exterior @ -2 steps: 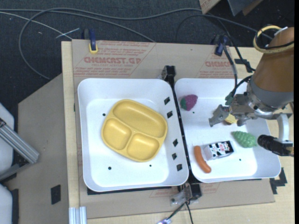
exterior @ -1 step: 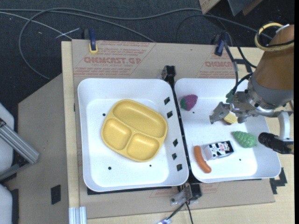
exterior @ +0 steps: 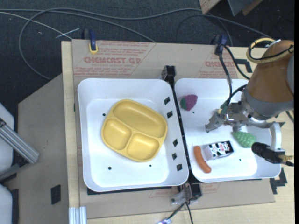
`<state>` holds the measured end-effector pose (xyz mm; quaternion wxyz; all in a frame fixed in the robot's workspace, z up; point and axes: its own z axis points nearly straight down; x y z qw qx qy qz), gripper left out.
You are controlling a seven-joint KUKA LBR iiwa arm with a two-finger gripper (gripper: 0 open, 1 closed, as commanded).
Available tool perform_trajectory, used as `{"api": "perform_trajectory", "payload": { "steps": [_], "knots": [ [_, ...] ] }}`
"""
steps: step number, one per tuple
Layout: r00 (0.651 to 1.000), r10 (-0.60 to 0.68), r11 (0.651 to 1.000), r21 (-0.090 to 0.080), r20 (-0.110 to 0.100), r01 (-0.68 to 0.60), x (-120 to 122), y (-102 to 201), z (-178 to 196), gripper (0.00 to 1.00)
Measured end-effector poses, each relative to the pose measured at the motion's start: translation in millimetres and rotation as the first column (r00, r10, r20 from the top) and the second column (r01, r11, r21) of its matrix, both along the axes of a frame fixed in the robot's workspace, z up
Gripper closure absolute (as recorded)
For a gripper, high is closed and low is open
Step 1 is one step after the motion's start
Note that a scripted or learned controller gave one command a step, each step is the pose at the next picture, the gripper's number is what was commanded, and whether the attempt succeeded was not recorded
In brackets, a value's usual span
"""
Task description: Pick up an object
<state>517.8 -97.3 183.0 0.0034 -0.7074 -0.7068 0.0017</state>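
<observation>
Camera view looks down on two white bins side by side: the left bin (exterior: pixel 88 139) carries a yellow divided tray (exterior: pixel 134 130), and the right bin (exterior: pixel 205 94) holds the loose things worth picking. The gripper (exterior: pixel 216 122) hangs low over the middle of the right bin with its two fingers spread apart and nothing between them, so it is open and empty. Just beside it, toward the near wall, lies a small white-and-black packet (exterior: pixel 220 150), flat on the floor of the bin; next to that, close to the divider, lies an orange carrot-like toy (exterior: pixel 202 158). A green knobbly toy (exterior: pixel 244 138) sits partly under the wrist, and a purple-and-green berry-like toy (exterior: pixel 189 101) rests apart near the far end. All of these look like light play food or packaging, so weight should be no trouble. The carrot toy seems the friendliest target: narrow, probably stiff plastic, best taken across its middle with the fingers crosswise to its length, though its smooth skin may slip. The packet lies too flat to pinch easily, and the round berry toy could roll away under a closing finger.
</observation>
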Motion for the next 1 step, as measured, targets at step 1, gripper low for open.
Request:
{"api": "perform_trajectory", "payload": {
  "steps": [1],
  "knots": [
    [1.000,0.000,1.000,0.000,0.001,0.000,7.3,-5.3,-55.9,0.00]
  ]
}}
